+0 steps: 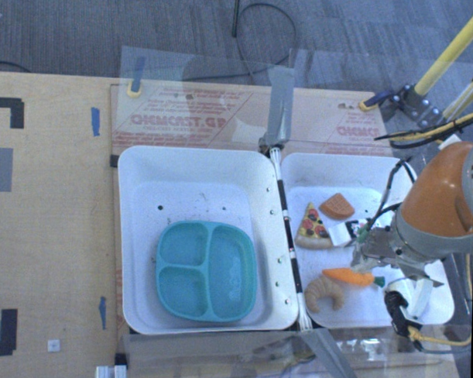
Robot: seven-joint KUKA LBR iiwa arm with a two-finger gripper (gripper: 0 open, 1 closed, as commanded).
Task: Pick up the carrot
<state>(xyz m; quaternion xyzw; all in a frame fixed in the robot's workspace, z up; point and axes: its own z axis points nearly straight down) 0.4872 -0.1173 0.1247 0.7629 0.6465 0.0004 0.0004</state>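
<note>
Carrot (348,277) lies flat in the right bin (299,172), with its orange body pointing to the left and its green end to the right, toward the arm (439,201). It is in the near half of this bin, just beyond the croissant (323,293), which sits at the near left corner. The two are very close, maybe touching; I cannot say which. Farther back are the pizza slice (312,227) and, to the right of it, a small orange-brown piece (337,206) that looks like toy food.

All the small toys are together in the right bin, and I judge this is because it is the side the arm can reach easily. The left bin (195,161) has the teal divided plate (206,271) in its near part, well apart from the carrot.

The arm comes in from the right and bends down over the right bin. The gripper (371,257) hangs low, just beside the right end of the carrot and a little to the far side of it. From this slanted view its lower part mixes with cables and white parts, so I cannot tell how wide it stands, and I see nothing held in it. The carrot seems to rest on the bin floor, not lifted. In my judgement the pick is not yet done.
</note>
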